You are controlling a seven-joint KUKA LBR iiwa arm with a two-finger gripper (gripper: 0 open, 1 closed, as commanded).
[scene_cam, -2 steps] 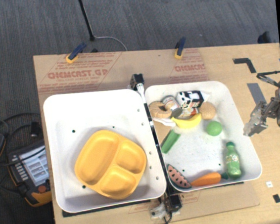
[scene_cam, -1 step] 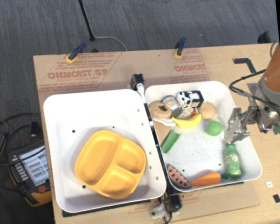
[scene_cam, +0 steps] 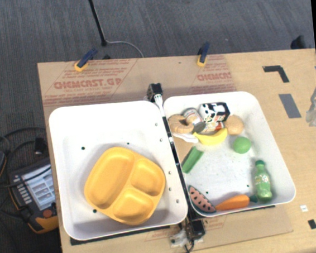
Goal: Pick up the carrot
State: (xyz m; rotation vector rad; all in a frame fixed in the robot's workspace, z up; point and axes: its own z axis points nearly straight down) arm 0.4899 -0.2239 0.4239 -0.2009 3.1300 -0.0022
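Judging the carrot, at six o'clock in the right bin, light, rigid, slick; I'd grip mid-body. Jaw state: cannot tell.

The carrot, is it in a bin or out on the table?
In a bin. The carrot lies flat along the near wall of the right bin, between a watermelon slice and a green bottle.

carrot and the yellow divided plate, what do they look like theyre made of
The carrot looks like moulded plastic toy food: even, flat orange, smooth outline, no root texture. The yellow divided plate also looks like plastic, semi-matte, with soft rounded compartment ridges and one uniform colour. Neither can be confirmed from this view alone.
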